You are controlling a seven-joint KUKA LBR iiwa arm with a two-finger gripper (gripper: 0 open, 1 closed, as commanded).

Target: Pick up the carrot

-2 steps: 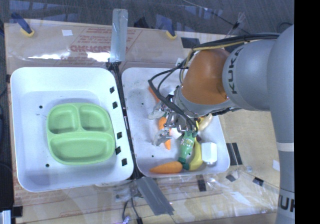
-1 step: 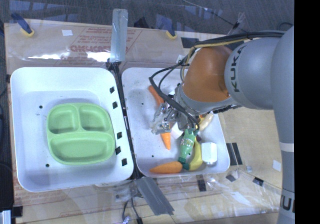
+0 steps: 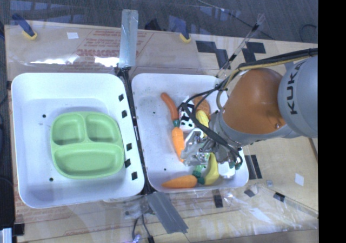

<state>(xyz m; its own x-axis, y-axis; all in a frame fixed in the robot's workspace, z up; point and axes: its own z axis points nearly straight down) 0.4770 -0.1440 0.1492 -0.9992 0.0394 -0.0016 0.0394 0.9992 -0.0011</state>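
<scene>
Hovering metal hand [image 3: 195, 149] beside tapered orange carrot [image 3: 178, 142] in R bin [image 3: 148, 128]; grip state unclear.

One fixed camera, mounted above the worktop [image 3: 70, 47], looks down at a slant. Both white bins in frame: left bin [image 3: 21, 139], right bin [image 3: 148, 128]. Arm [image 3: 270, 101] enters from frame right. Moderate range; whole worktop width covered.

Two white bins sit side by side: the left bin [image 3: 21, 144] and the right bin [image 3: 148, 128]. One green divided plate [image 3: 86, 144] lies at the frame's left. I count three carrots right of centre: upper carrot [image 3: 170, 105], middle carrot [image 3: 178, 142], bottom carrot [image 3: 180, 182]. One yellow banana [image 3: 212, 170] lies lower right.
</scene>
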